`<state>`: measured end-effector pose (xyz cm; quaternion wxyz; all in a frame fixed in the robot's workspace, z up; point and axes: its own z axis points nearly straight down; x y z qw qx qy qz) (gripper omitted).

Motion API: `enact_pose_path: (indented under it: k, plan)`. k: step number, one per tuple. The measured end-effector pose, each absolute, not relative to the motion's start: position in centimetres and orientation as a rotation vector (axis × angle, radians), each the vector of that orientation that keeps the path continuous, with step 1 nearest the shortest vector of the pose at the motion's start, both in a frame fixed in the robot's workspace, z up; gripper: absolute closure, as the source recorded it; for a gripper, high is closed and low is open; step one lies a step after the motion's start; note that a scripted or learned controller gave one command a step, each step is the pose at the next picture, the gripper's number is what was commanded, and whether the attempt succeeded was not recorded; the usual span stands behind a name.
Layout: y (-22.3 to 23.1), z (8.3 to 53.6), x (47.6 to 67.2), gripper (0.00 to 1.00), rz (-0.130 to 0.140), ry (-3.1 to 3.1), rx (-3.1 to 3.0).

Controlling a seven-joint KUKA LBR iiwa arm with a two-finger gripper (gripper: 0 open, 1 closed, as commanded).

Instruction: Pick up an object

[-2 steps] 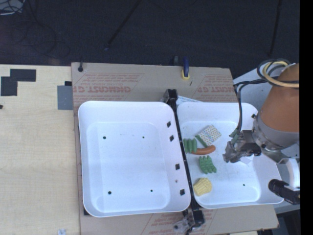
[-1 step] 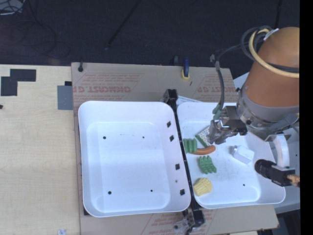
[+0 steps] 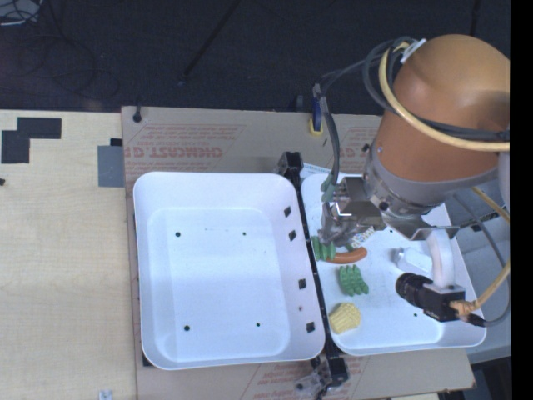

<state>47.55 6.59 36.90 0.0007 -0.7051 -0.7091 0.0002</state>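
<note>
Pale wood bench (image 3: 58, 265); dark floor (image 3: 166, 40) behind, black cables (image 3: 33, 7) trailing.

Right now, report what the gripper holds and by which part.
Cannot be told. The gripper is low in the right bin, right at the carrot's green leafy end; the view doesn't show a grasp.
</note>
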Motion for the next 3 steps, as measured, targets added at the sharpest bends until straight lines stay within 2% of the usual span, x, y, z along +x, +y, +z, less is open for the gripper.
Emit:
enact_pose_path:
  k: [1, 2, 3]
  plan:
    - [10.2, 40.5, 53.4, 1.0, -0.001, -2.224, -2.22]
    - [17.5, 51.6, 54.6, 1.0, -0.013, -2.231, -2.216]
    - [21.3, 53.8, 58.3, 1.0, 0.001, -2.223, -2.22]
